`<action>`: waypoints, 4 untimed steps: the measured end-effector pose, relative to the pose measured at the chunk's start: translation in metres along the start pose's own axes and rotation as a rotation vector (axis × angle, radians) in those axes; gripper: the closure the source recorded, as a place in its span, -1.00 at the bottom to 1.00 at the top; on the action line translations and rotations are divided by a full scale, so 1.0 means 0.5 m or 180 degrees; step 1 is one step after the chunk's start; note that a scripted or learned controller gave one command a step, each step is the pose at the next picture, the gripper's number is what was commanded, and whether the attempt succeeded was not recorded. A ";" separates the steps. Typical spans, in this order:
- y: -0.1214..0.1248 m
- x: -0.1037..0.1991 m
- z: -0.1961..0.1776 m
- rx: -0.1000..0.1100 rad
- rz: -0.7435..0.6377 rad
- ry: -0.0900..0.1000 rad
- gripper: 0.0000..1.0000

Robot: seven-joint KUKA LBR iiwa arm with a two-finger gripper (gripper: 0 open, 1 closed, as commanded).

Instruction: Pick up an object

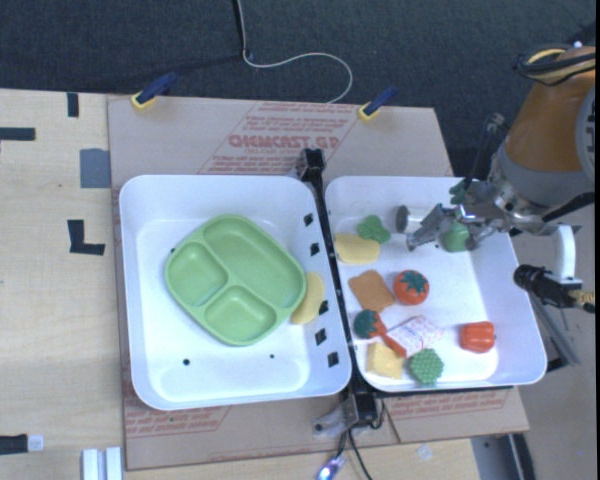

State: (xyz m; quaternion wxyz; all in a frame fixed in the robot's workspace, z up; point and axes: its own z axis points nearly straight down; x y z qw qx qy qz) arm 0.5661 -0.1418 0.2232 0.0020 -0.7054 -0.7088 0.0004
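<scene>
My gripper [410, 228] hangs over the upper part of the right bin [510, 298], reaching in from the right. Its fingers stand apart, open, with nothing between the tips. A small green toy [459, 237] lies just under the gripper's body, partly hidden by it. Left of the tips sit a green broccoli-like piece [372, 230] and a yellow piece [356, 250]. Lower down are a brown toast slice [371, 290], a red tomato [411, 286], a teal piece [365, 322], a red and white packet [412, 332], a yellow wedge [385, 360], a green bumpy ball [425, 366] and a red pepper [477, 337].
The left bin [150, 218] holds a green divided plate [235, 278] and a yellow banana-shaped piece [309, 299] against the divider. A black ridge [323, 258] separates the bins. A black cable fitting [540, 283] on the arm overhangs the right bin's rim.
</scene>
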 end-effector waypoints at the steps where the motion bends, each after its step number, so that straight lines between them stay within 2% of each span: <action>1: -0.058 0.188 -0.300 -0.0046 -0.0022 -0.0004 -1.00; 2: -0.058 0.179 -0.298 0.0014 0.0001 -0.0014 1.00; 3: -0.032 0.301 -0.353 -0.0008 -0.0011 -0.0006 1.00; 4: -0.071 0.364 -0.319 0.0012 -0.0001 -0.0008 1.00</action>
